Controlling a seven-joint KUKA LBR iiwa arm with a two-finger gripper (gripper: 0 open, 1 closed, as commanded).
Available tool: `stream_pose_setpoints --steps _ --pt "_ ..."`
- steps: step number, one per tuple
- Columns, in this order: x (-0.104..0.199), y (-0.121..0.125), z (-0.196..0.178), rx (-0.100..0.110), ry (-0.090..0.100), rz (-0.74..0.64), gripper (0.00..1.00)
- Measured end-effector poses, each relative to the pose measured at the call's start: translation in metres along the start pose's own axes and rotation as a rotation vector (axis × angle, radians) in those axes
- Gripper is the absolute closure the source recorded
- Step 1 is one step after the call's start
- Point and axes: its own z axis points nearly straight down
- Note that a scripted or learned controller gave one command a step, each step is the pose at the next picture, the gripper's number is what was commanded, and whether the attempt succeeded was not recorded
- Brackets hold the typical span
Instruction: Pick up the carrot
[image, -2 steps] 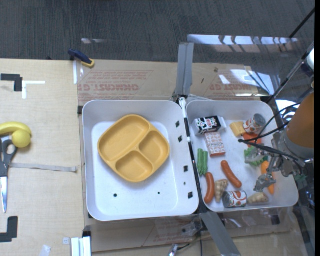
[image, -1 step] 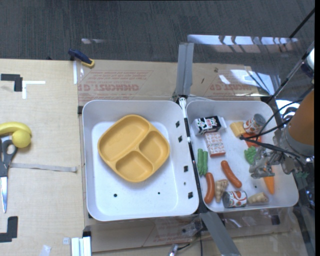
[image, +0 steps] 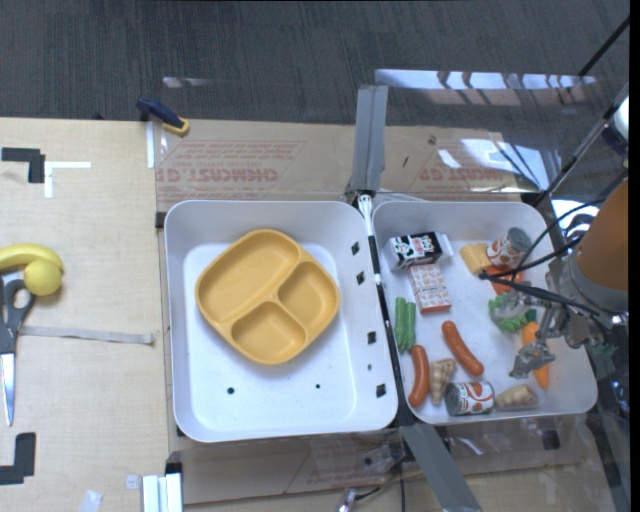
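Pale wooden surface (image: 80, 300) carrying two shallow white bins side by side, seen from above at a slant. Nearest the lower edge of the right-hand white bin (image: 470, 412) lie a small red-and-white can (image: 470, 398) on its side and, beside it, a beige lumpy piece (image: 517, 397). Slightly farther in: a red sausage (image: 419, 374) standing lengthwise, a second red sausage (image: 462, 347) set diagonally, and a green pea pod (image: 404, 324) near the bin's left wall. The orange carrot (image: 541, 376) lies close to the right wall, its visible tip just below the claw (image: 529, 358). The metal claw hangs directly over the carrot; whether its fingers are released or clenched cannot be told, since cables and the wrist blur the outline. A green leafy item (image: 507, 312) sits just above the claw. Farther back: a pink patterned box (image: 431, 289), a black-and-white carton (image: 415, 248), a yellow wedge (image: 473, 258) and a grey-and-orange can (image: 506, 250). The grey arm with orange band (image: 605, 250) enters from the right. The left-hand white bin (image: 200, 400) holds a yellow three-compartment plastic plate (image: 266, 295). On the surface at far left: scissors (image: 10, 320) and a yellow banana-shaped toy (image: 30, 268). Cardboard (image: 250, 165) lies behind the bins, dark carpet (image: 200, 50) beyond.
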Motion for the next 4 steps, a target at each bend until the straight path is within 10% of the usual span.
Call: stream_pose_setpoints --steps 1,2,3,4 --pt "0.019 -0.007 0.021 -0.002 0.012 0.142 0.0" --pt "0.015 -0.007 0.01 0.0 0.005 0.138 1.0" --pt "0.02 -0.01 0.021 -0.002 0.012 0.039 1.0" --pt "0.02 -0.01 0.021 -0.002 0.011 0.038 0.0"
